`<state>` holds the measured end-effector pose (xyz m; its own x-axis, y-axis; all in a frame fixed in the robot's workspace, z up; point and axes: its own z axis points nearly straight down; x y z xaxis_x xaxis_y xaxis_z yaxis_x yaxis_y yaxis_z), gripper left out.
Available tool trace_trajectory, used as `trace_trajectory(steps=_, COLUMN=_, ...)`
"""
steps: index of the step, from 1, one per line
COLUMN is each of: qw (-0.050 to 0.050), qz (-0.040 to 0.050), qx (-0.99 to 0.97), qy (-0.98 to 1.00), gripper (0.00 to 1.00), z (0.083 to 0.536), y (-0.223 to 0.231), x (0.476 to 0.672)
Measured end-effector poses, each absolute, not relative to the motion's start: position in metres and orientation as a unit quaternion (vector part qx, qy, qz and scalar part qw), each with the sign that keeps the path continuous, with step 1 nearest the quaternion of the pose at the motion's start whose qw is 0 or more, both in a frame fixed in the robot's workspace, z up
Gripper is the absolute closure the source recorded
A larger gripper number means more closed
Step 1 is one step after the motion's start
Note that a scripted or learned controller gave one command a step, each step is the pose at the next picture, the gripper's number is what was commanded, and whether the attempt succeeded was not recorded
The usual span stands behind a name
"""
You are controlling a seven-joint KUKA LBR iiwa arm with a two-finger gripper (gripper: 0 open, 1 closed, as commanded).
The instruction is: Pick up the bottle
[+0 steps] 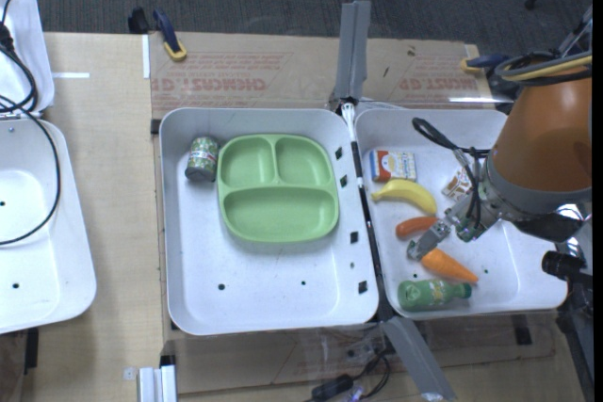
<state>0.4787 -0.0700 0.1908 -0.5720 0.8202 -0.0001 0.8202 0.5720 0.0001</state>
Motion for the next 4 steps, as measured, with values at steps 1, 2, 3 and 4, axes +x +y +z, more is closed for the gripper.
trace_trajectory(steps=1, qw=-0.001, qz=0.0000, qx=0.437, qy=0.899, gripper=0.00, z=0.090, y=-0.109, x=0.477)
trace_trajectory(steps=2, qw=-0.001, qz=0.0003, qx=0.453, qy=0.892, gripper=0.00, z=0.091, y=-0.113, x=0.477)
trace_trajectory(steps=3, qw=0.000, qz=0.0000, qx=0.494, qy=0.870, gripper=0.00, z=0.104, y=-0.102, x=0.478)
trace_trajectory(steps=4, qw=0.000, qz=0.0001, qx=0.500, qy=0.866, gripper=0.00, z=0.111, y=-0.106, x=0.478)
